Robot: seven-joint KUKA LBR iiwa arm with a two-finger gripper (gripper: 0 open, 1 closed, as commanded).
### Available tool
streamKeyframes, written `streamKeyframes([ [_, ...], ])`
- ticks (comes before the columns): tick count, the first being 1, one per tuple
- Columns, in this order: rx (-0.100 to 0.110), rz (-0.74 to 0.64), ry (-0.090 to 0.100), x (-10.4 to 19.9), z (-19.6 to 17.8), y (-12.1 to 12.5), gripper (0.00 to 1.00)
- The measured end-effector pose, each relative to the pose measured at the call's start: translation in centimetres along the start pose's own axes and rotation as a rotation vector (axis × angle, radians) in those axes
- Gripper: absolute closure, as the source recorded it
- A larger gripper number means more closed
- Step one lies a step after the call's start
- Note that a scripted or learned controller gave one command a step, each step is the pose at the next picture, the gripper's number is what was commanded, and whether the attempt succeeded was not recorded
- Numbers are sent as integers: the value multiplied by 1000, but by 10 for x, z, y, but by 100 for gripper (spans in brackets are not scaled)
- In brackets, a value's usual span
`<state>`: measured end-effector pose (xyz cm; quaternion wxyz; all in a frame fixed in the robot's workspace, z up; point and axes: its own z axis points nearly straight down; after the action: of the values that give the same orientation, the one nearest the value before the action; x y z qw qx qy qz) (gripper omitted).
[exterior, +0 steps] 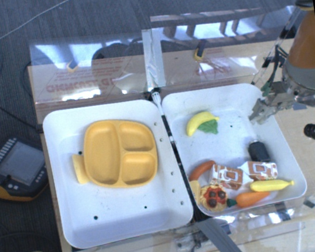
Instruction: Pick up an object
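The toy food cluster lies nearest the camera, packed along the 6 o'clock wall of the right bin (277,133). It comprises an orange carrot (253,198), a small round pizza (213,196), a yellow banana-shaped piece (272,184), two red-and-white patterned blocks (228,176) (263,169), and a reddish sausage (201,169). These items touch or overlap one another, leaving little free room between them. A black rounded object (258,151) sits just beyond the cluster, toward 3 o'clock.

A second yellow banana with a green leaf (201,123) lies alone toward 11 o'clock in the right bin, with bare white floor on all sides.

The gripper (260,111) hovers at the bin's 2 o'clock rim, above the wall. Nothing is visible between its fingers; whether they stand wide or narrow cannot be told.

The left bin (76,212) holds a smooth yellow divided plate (119,153) with three compartments, placed centrally. A pale yellow flat piece (79,168) touches the plate's 9 o'clock edge. Wide bare floor remains toward 6 o'clock.

Both bins are glossy white, shallow, with rounded corners.
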<state>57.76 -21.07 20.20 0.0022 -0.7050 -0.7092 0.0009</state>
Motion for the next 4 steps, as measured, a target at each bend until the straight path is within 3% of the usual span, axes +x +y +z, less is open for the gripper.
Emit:
streamKeyframes([
  [1,-1,97,-3,63,102,14,100],
  [2,-1,97,-3,63,102,14,0],
  [3,-23,-12,-9,105,110,-33,0],
  [4,-26,-52,-7,100,111,-82,0],
])
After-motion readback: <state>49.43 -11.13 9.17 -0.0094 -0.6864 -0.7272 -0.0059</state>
